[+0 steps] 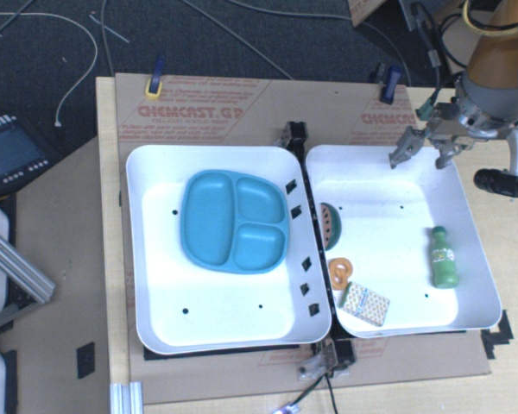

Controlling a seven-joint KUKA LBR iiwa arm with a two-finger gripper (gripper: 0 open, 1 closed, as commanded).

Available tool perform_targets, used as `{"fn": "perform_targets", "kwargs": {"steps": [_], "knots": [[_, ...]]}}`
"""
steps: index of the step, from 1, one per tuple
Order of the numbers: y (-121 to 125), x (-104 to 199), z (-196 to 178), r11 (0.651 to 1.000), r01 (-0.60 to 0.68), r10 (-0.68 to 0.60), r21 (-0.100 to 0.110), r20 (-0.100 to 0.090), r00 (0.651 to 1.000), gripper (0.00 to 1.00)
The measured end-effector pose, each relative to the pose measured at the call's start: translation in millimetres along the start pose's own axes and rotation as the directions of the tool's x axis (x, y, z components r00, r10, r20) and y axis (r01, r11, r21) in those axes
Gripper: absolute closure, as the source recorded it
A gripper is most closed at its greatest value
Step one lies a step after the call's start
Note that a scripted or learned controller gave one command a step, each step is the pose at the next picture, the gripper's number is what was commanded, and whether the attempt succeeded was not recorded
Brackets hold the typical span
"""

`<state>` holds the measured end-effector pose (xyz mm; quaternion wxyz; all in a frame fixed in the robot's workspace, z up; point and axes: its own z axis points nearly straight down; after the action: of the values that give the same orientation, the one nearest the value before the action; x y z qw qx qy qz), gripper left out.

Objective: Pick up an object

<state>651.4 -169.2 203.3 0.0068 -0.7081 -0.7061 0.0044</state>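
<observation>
The green bottle (pixel 444 257) lay on its side in the right bin (pixel 388 184), close to that bin's right wall, and nothing touched it. Across the same bin, near the wall shared with the left bin (pixel 155 231), there was a slice of watermelon (pixel 330 225), below it a small orange ring (pixel 340 271), and below the ring a patterned packet (pixel 365 304). My gripper (pixel 425 151) hung over the far right corner of the right bin, well apart from the bottle and from all the other things. Its two fingers were spread open, and between them I had nothing. The left bin held a blue divided plate (pixel 235 222). I judged that the task was hardly begun: no object was lifted yet. What was left was to choose one thing, come down over it, close on it and raise it.
</observation>
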Motion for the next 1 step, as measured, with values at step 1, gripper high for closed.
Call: {"fn": "perform_targets", "kwargs": {"steps": [1], "knots": [[2.9, 0.5, -9.7, 1.0, 0.003, -0.003, -0.015, 0.003, 1.0, 0.0]]}}
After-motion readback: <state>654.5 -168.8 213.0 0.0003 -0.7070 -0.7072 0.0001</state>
